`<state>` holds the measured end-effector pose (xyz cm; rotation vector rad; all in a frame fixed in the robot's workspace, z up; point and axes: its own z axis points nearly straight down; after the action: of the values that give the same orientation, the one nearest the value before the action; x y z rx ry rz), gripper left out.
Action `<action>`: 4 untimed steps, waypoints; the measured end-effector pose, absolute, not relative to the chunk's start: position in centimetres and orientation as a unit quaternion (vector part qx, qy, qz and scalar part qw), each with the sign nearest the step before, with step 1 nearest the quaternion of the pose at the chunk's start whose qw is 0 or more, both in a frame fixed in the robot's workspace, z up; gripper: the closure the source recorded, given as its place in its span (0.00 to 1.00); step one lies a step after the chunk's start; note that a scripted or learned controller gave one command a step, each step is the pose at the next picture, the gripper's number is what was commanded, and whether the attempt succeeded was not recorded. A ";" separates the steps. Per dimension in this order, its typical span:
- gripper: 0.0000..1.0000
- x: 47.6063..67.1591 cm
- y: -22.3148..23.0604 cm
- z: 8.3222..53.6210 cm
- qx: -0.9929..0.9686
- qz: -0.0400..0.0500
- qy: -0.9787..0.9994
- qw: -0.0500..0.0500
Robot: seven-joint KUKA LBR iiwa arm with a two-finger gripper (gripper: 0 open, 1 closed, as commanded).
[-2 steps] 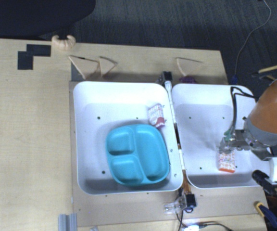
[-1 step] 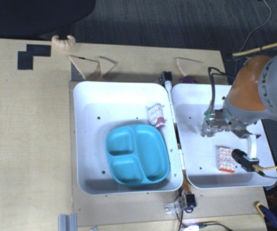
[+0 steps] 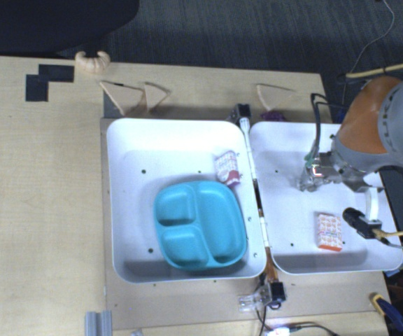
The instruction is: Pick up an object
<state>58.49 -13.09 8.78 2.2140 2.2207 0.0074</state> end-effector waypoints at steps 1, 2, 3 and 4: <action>1.00 60.4 -20.1 12.1 0.706 0.001 0.708 0.003; 1.00 55.5 -13.2 18.7 0.705 0.002 0.709 0.001; 1.00 50.8 -15.9 18.0 0.706 0.000 0.708 0.001; 1.00 48.9 -17.1 14.0 0.706 0.000 0.708 0.001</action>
<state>48.85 -17.09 14.02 2.2184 2.2227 0.0015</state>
